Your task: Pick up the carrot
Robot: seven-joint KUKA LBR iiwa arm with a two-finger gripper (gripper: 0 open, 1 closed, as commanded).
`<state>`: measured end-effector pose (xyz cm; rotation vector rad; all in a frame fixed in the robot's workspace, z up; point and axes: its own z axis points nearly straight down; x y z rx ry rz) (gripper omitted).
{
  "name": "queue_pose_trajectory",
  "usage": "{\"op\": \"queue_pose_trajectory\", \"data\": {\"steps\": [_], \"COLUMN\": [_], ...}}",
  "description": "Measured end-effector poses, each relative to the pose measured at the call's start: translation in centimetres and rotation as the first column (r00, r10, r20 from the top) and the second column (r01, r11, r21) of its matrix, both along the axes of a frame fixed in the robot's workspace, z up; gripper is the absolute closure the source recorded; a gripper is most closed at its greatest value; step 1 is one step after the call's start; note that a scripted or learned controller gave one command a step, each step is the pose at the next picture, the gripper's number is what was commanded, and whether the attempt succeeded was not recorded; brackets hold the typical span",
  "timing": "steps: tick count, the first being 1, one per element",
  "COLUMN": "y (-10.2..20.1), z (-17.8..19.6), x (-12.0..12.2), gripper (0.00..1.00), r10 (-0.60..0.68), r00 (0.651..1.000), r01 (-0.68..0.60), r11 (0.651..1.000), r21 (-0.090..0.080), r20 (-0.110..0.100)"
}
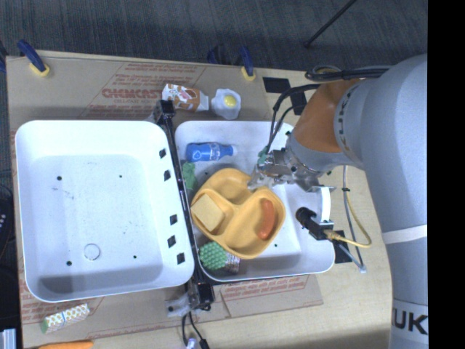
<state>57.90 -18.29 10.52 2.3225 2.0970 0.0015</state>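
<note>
1. The carrot [267,219] lies in the right-hand compartment of a yellow dish [236,213] inside the right bin [290,262].
2. Its long axis runs roughly up-down in view, slightly tilted.
3. The gripper [270,167] hovers near the dish's upper rim, above the carrot in view; I cannot tell its state.

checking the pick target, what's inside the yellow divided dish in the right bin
The yellow divided dish holds a tan block in one compartment and the orange carrot in the other. Its upper rim is hidden under the end effector.
</note>
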Motion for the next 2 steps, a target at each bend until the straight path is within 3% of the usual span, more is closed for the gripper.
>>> {"op": "queue_pose_trajectory", "data": {"steps": [1,2], "y": [-0.4,0.2], "z": [12.5,-1.2], "x": [1.9,0.0], "gripper": [1.00,1.00], "r10": [-0.245,-0.285], "r00": [0.969,0.958], "r01": [0.246,0.285], "r11": [0.969,0.958], "r21": [0.008,-0.003], "r20": [-0.014,-0.007]}}
